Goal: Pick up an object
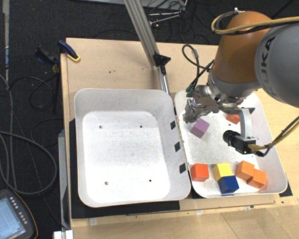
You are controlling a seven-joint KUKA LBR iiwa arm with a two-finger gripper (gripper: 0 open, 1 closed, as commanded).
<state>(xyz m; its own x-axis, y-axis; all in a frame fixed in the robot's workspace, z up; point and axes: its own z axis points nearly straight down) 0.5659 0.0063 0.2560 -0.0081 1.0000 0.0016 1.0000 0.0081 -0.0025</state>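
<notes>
Blocks lie in the right bin [278, 169], and they are the things to pick up. Closest to the camera, along the bin's near edge, sit five of them in a loose row. A red-orange block [200, 172] is on the left of that row. Next to it is a yellow block [222, 171], and a blue block [228, 184] touches the yellow one on its near side. To the right are two orange blocks [251, 174], touching each other.

Farther back in the same bin lies a purple block [200, 128], tilted a little. The tool [193, 109] hangs just above and behind the purple block, near the bin's left wall. I cannot tell if the tool is open or closed, and I cannot see any block inside it. A small red-orange piece [233, 118] peeks out past the arm, deeper in the bin. A black part [237, 140] on a white bracket hangs from the arm over the middle of the bin.

The left bin [123, 144] sits just beside the right one, and both rest on the tan desk [114, 59].

The arm [254, 54] is big, grey and orange, and it comes in from the right. At the far left corner of the desk is a blue and yellow clamp [66, 49]. A silver pole [142, 24] slants across the far side of the desk.
</notes>
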